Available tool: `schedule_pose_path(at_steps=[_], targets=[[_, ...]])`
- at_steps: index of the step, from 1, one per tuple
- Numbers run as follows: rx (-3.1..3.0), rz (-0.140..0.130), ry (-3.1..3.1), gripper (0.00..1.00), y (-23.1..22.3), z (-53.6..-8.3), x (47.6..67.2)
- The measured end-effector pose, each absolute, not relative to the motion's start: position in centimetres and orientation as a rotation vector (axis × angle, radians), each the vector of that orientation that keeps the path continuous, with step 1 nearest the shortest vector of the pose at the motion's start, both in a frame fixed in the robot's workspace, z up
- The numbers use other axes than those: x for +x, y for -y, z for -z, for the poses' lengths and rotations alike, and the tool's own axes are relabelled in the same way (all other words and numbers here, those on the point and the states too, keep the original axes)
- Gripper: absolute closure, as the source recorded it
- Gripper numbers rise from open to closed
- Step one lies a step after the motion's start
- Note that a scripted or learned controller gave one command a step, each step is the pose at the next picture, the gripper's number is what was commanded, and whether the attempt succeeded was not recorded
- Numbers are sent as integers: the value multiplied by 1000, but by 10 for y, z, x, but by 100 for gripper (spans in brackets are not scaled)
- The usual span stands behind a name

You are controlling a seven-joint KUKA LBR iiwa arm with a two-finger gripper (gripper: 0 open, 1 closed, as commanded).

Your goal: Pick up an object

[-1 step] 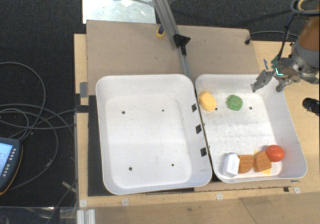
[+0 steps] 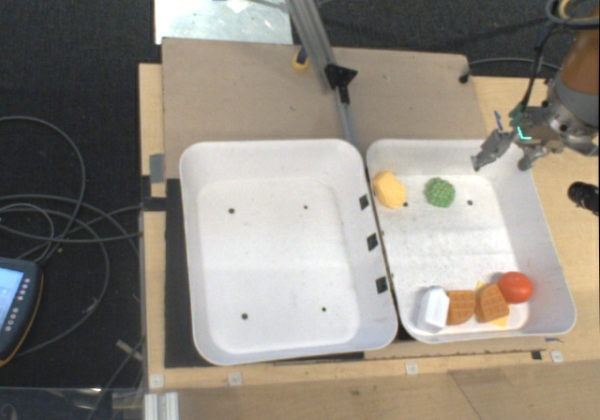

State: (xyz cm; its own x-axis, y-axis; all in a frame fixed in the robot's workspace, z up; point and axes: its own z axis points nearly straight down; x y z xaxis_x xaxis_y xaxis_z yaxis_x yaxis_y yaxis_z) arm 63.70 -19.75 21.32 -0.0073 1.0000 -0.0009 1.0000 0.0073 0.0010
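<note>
We see the gripper [image 2: 507, 155] spread, holding nothing, at the right bin's [image 2: 542, 221] one o'clock rim.

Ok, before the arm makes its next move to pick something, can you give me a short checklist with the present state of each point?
1. Hand free of any object: ok, nothing shows between its fingers.
2. Fingers open enough for a grasp: ok, they stand spread apart.
3. Hand above a target: not ok, it hangs over the far right rim of the right bin, apart from every object.
4. Nearest target free to grasp: ok, the green object lies alone, apart from the yellow object.
5. Near-edge group easy to grasp: not ok, the white block, the orange pieces and the red ball lie crowded together.
</note>
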Motion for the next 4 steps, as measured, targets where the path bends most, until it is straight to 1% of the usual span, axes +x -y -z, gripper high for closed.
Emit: schedule_pose_path(at_steps=[1,2,3,4], targets=[[2214,2,-2231,0,192,-168,644],[2215,3,-2232,0,188,-107,647],[2208,-9,-2226,0,187,-96,651],[2199,-14,-2225,100,188,-110,653]])
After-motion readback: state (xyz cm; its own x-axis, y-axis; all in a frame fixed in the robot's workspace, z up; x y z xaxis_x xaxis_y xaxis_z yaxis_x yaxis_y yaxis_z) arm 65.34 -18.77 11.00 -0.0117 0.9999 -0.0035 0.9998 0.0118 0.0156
